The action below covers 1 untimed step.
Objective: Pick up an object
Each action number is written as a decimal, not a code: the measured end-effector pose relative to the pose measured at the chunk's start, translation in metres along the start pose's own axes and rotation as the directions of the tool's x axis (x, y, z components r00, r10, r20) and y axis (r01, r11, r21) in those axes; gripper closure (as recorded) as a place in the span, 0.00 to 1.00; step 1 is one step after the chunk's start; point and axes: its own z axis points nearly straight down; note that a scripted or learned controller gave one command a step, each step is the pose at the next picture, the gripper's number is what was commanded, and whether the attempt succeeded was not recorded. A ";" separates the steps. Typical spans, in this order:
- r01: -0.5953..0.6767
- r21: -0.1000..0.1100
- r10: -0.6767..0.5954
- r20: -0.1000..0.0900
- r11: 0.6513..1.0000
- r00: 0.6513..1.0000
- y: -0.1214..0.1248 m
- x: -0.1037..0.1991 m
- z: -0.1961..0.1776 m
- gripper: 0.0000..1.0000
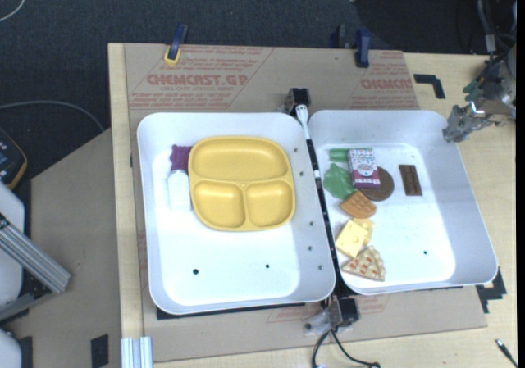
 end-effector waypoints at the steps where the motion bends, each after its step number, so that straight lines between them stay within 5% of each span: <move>1: 0.004 0.008 -0.004 -0.006 1.000 1.000 -0.005 0.055 0.010 1.00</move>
